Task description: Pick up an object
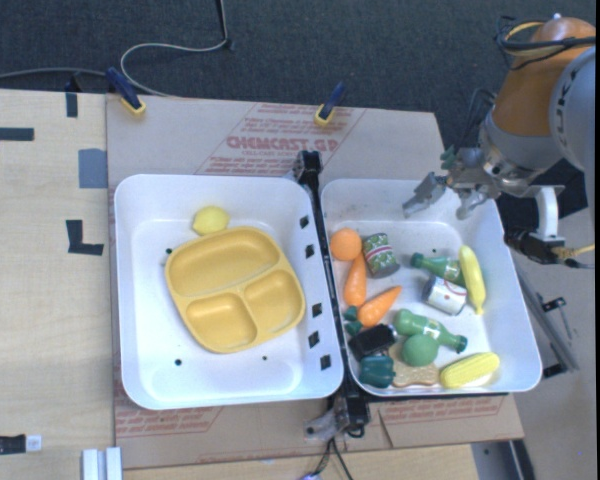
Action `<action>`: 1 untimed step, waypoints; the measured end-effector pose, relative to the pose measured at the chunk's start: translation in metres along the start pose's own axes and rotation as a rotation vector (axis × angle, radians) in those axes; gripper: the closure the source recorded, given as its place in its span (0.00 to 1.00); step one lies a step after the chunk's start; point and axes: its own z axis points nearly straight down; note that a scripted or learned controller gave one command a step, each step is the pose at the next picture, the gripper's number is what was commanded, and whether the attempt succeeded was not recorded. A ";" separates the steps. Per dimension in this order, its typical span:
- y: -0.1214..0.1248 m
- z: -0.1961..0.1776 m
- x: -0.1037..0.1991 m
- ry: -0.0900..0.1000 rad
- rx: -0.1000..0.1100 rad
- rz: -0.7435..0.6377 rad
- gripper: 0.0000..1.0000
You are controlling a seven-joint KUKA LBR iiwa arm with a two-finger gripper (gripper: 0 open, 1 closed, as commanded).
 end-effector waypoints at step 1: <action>-0.016 0.092 0.045 -0.001 -0.001 0.000 0.00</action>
